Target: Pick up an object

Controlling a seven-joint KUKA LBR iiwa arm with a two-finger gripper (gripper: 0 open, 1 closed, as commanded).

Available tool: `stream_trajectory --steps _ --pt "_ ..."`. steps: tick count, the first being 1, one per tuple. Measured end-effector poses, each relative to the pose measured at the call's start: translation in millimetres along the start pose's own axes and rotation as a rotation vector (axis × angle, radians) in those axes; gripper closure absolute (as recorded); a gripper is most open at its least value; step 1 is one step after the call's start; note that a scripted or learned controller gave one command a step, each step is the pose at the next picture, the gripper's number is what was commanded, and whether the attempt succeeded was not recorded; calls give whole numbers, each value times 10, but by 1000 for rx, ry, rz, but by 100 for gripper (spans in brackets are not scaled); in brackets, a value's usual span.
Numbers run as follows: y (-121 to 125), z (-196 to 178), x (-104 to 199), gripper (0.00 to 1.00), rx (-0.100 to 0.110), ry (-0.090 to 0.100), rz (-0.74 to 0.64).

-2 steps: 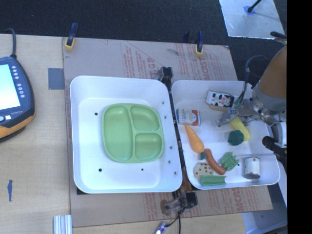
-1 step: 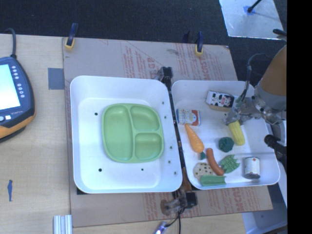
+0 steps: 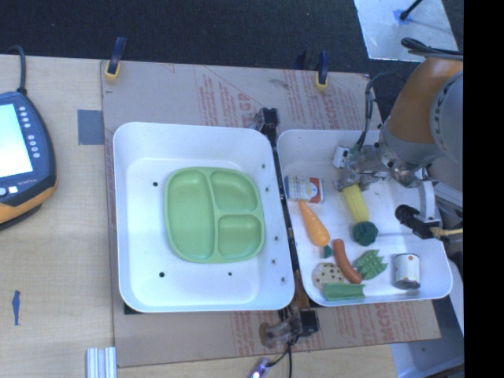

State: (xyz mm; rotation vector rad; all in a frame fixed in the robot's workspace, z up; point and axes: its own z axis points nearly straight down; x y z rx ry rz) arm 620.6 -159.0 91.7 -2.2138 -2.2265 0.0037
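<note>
The right bin (image 3: 315, 144) holds several toy foods. Among them are a yellow corn cob (image 3: 356, 203), an orange carrot (image 3: 315, 224), a dark green broccoli (image 3: 365, 232), a red sausage (image 3: 346, 260) and a small white carton (image 3: 304, 188). My gripper (image 3: 361, 173) hangs over the bin's far right part, right at the corn cob's far end. The wrist hides whether it touches the cob. Nothing shows as lifted off the bin floor.
The left bin (image 3: 134, 156) carries a green divided plate (image 3: 214, 213). Along the right bin's near edge lie a cookie (image 3: 325, 274), green pods (image 3: 370, 262), a green stick (image 3: 343, 291) and a silver can (image 3: 406, 270). A teach pendant (image 3: 20, 160) rests at far left.
</note>
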Motion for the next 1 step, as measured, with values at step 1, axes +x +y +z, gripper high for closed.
stream_trajectory --steps 1 --pt "213 -1018 707 100 -3 1 1"
